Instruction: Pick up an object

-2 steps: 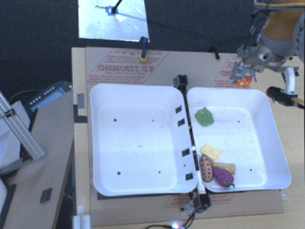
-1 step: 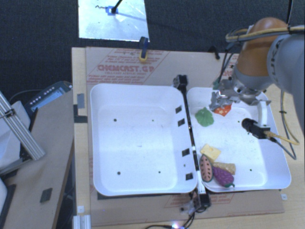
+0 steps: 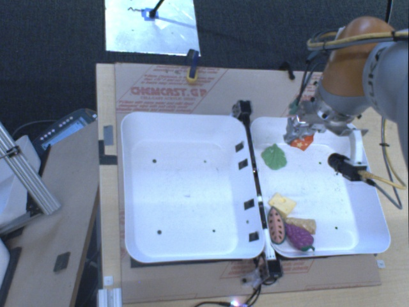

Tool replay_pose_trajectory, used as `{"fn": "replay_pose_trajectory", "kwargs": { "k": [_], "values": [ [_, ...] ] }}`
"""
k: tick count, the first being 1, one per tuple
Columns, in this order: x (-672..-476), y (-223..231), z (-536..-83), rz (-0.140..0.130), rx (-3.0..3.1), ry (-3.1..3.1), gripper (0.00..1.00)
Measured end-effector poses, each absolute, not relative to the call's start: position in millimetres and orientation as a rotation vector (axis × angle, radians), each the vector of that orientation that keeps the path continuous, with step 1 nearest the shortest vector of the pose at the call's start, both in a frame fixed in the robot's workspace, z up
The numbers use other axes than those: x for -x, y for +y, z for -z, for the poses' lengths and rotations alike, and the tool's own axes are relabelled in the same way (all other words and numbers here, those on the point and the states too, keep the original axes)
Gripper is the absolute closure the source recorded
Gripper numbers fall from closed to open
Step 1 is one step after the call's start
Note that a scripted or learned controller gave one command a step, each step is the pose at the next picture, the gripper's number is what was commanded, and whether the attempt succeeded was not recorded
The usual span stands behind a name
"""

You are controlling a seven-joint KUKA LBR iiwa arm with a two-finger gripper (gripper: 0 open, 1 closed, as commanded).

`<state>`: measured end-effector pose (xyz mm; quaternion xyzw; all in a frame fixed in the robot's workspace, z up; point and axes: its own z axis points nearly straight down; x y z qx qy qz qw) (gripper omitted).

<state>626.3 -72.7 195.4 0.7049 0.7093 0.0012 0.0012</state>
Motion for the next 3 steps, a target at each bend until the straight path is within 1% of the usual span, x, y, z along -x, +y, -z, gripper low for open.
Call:
{"fn": "replay_pose_trajectory", "kwargs": {
  "k": [1,2,3],
  "values": [
    [-591.5,22.5,-269.0,-0.01,-2.206,2.235,1.0],
    [-535.8,97.7,-202.4,0.006,-2.214,2.24,1.0],
    [-498.1,158.1,-273.0,-0.012,-2.208,2.235,1.0]
  ]
}}
